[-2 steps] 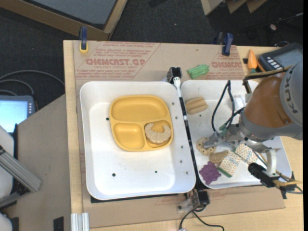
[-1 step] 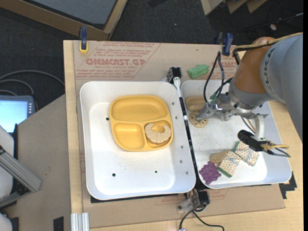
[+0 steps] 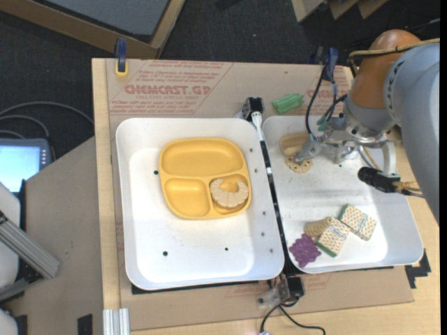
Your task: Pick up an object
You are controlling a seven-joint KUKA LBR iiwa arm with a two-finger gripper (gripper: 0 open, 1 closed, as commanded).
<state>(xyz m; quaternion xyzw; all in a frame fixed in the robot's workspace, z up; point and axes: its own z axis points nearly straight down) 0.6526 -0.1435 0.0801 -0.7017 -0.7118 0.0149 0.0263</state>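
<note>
My gripper (image 3: 314, 147) is low in the right bin's (image 3: 391, 257) far left corner, reaching in from the right. It sits right beside a tan round piece (image 3: 292, 144), and a small chocolate-chip cookie (image 3: 300, 165) lies just in front of that. Whether the gripper touches the tan piece is unclear. Near the bin's front lie two patterned packets (image 3: 359, 222) (image 3: 334, 236), a tan cracker (image 3: 316, 227) and a purple grape bunch (image 3: 304, 250).
The left bin (image 3: 140, 250) holds a yellow divided plate (image 3: 202, 160) with a pale round pastry (image 3: 229, 192) in its front right compartment. A green item (image 3: 288, 103) lies on the bench behind the right bin. Cables hang by the wrist.
</note>
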